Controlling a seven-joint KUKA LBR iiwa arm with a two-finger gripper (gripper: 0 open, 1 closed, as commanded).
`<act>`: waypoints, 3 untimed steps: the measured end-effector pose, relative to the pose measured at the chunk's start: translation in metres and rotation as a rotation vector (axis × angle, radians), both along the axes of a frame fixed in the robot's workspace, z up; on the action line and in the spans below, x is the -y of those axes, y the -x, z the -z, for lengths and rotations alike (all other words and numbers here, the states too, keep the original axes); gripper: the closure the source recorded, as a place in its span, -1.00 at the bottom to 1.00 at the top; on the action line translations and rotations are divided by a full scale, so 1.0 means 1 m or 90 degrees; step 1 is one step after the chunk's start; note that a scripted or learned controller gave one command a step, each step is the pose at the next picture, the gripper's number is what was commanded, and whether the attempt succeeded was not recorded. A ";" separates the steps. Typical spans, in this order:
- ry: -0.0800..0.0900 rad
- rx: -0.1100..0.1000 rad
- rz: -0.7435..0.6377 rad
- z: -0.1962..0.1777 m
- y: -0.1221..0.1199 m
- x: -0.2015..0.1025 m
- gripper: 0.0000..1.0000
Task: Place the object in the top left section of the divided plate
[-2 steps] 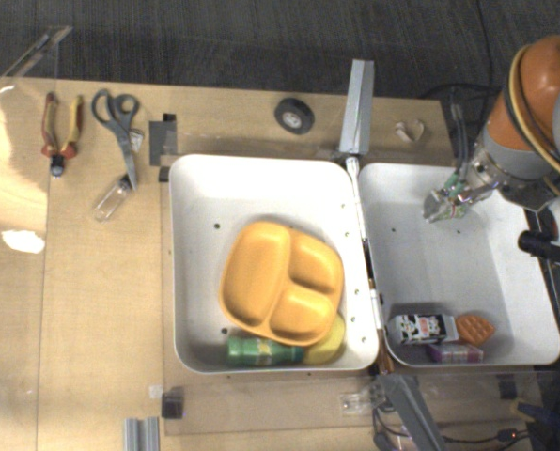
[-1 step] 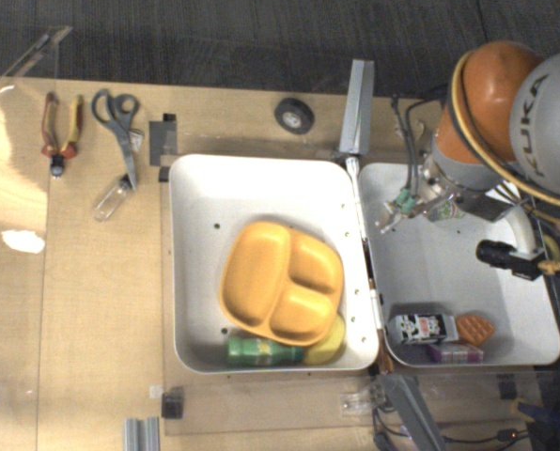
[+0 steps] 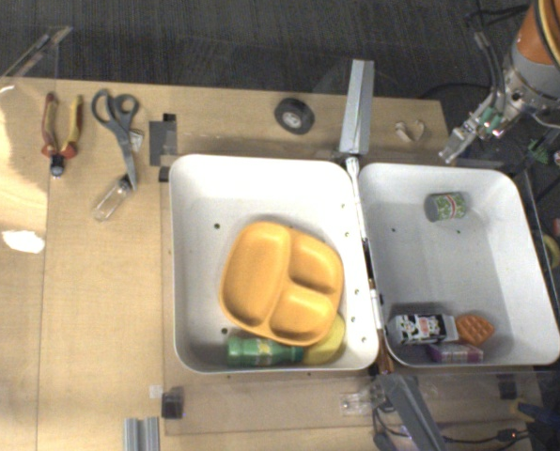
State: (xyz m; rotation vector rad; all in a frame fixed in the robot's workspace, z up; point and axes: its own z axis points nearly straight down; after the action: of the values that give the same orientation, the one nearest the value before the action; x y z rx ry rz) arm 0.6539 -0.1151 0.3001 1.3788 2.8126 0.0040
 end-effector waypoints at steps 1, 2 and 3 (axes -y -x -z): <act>-0.001 -0.002 0.000 0.080 0.049 -0.056 1.00; 0.000 -0.001 -0.059 0.080 -0.002 0.009 1.00; 0.000 -0.001 -0.050 0.059 -0.005 0.045 1.00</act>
State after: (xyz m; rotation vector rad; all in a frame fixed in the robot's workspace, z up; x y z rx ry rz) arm 0.6593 -0.1604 0.2411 1.2691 2.8658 0.0028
